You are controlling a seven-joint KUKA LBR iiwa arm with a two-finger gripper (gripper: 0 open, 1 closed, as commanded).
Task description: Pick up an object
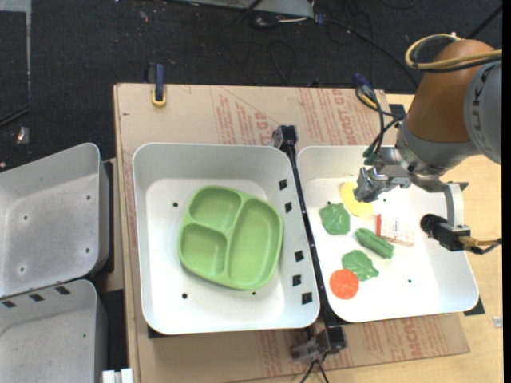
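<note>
**Gripper low over the yellow piece in the right bin**

The yellow piece (356, 200) lies near the far-left part of the right bin (447, 294), close to the divider side. Only its left and near portions show — the rest is hidden under the gripper (369, 183), so its full outline and long axis cannot be made out. What shows is a rounded pale-yellow patch.

Just beside it toward the near-left sits a green leafy piece (335, 219), its edge touching or nearly touching the yellow one. Further toward the near edge lie a green elongated piece (374, 243), its long axis running from far-left to near-right, a second green leafy piece (359, 265), and a round red-orange piece (344, 284) nearest the bin's near edge. A small white-and-red packet (394, 229) lies to the right of the yellow piece, tilted.

The gripper is right above the yellow piece, overlapping its far-right part; whether it is released or clenched cannot be told — the wrist blocks the view.

The left bin (160, 294) holds a green divided plate (231, 237), turned at a slant. Both bins rest on the brown worktop (239, 110).
</note>
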